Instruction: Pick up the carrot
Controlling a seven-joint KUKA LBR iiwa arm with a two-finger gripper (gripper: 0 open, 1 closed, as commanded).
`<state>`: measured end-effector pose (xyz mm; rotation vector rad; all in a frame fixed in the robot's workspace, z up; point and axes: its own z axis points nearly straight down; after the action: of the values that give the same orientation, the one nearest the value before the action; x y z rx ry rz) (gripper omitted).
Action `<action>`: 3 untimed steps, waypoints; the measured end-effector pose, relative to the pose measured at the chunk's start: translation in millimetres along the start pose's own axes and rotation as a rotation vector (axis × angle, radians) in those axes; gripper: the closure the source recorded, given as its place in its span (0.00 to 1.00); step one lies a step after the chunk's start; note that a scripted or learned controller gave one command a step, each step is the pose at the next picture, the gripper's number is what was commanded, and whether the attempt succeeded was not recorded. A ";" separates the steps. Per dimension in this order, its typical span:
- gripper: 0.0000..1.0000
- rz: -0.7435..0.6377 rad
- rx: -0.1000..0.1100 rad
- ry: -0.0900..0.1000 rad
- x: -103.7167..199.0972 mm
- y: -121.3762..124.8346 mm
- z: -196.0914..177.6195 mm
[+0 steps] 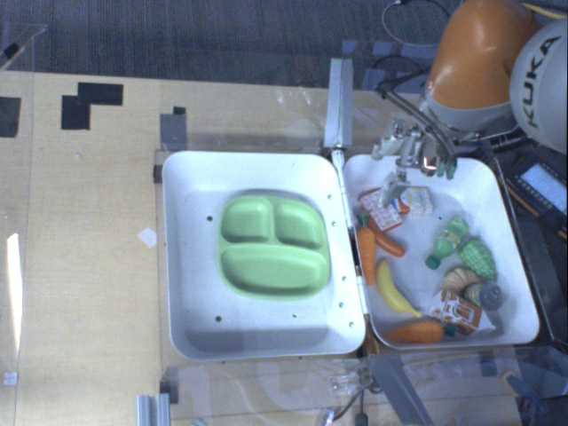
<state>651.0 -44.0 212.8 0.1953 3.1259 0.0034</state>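
Lowest in right bin (pixel 519 264): orange sausage (pixel 414 332), printed carton (pixel 460 312), lettering unreadable. Carrot (pixel 366 250) by left wall. "KUKA" on my arm (pixel 538 69). My gripper (pixel 391 192): grip state unclear.

A pale wooden tabletop (pixel 80 264) carried black patches (pixel 89 105) near its far edge, beyond it dark grey carpeted floor (pixel 195 16).

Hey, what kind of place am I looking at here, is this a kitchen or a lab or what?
Most likely a robotics lab bench, not a kitchen. A KUKA arm reaches over two white bins, one holding a green divided tray, the other toy food such as a carrot and banana.
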 end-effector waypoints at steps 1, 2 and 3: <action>0.00 -0.337 -0.001 0.000 22.6 60.1 25.5; 0.00 -0.496 -0.002 -0.002 20.2 116.0 24.9; 0.00 -0.646 0.002 -0.013 16.6 204.1 116.9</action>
<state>661.0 160.8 96.3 -0.8041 3.0133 -0.0058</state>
